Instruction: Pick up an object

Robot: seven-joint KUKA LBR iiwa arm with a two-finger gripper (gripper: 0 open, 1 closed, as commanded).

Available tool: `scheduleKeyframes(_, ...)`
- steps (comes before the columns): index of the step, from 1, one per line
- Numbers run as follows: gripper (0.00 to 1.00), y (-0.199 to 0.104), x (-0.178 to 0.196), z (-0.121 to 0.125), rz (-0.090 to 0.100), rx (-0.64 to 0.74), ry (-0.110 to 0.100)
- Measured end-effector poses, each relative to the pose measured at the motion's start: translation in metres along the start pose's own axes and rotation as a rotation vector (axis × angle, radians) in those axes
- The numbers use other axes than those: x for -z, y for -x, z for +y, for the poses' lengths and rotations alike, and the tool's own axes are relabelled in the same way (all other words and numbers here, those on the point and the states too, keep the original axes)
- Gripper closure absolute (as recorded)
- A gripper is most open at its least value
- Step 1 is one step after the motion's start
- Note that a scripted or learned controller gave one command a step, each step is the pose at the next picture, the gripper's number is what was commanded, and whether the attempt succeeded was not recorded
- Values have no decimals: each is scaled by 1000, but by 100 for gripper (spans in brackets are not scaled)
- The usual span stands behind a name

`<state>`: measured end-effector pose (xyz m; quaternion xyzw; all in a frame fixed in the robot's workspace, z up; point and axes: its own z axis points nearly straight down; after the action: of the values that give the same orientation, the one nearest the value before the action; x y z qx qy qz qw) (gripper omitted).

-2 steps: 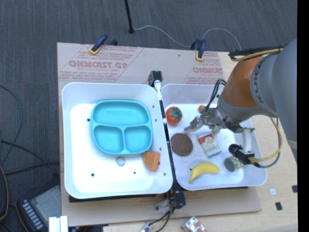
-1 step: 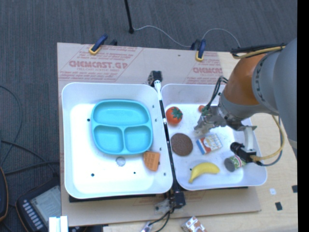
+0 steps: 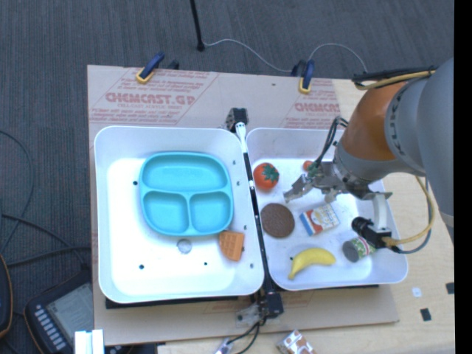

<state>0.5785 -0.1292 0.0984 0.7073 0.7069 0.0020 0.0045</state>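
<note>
My gripper hangs over the middle of the right bin, its fingers spread open with nothing between them. Just below it lies a small white carton with orange and blue print. A round brown cookie rests to the carton's left. A red tomato sits near the bin's upper left. A yellow banana lies along the front wall, and a grey-green lump is to its right. A small orange piece peeks out just behind the gripper.
The left bin holds a blue divided plate, an orange waffle-like piece at its front right, and a small grey disc. The arm covers the right bin's back right corner.
</note>
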Motion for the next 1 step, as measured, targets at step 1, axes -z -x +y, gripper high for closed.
scheduleKeyframes(1, 0, -18, -10, -93, 1, -1, -1)
